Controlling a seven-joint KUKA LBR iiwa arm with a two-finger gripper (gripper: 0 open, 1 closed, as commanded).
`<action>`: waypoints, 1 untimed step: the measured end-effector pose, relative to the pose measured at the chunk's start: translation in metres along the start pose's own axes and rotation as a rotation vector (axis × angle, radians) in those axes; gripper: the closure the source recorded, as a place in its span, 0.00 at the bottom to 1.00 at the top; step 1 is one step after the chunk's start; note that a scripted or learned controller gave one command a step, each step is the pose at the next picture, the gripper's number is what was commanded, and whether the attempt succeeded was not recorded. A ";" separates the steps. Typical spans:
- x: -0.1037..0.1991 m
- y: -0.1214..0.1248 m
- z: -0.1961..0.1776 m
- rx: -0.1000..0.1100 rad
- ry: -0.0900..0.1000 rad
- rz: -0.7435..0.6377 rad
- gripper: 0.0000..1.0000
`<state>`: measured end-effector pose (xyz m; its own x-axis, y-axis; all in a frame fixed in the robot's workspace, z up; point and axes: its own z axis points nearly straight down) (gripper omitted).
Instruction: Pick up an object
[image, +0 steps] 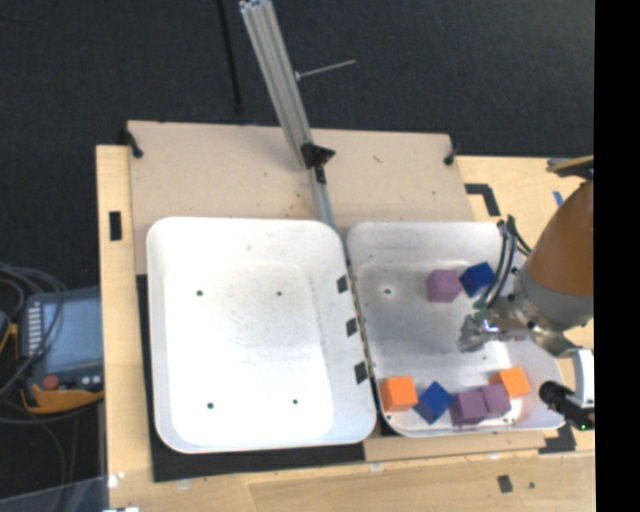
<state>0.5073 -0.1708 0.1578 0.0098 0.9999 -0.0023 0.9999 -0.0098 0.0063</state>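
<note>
Over the right bin (400, 250), the hand (478, 330) is seen above bare floor, nothing gripped; whether it is spread cannot be told. Nearest are a purple block (443, 285) and a blue block (477, 277).

two shallow white plastic bins sit side by side on the bench: the left bin (180, 250) and the right bin (400, 250). seven small foam-like cubes lie in the right bin, in three colours. three are purple: one purple cube (443, 285) near the top, and a pair of purple cubes (468, 407) (495, 399) touching each other at the bottom edge. two are blue: one blue cube (477, 277) up top, another blue cube (435, 401) below. two are orange: one orange cube (399, 392) and a second orange cube (514, 380).
</note>
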 end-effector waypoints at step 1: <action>-0.002 0.010 -0.047 0.000 0.000 -0.013 1.00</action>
<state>0.5170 -0.1726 0.2051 -0.0027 1.0000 -0.0021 1.0000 0.0027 0.0064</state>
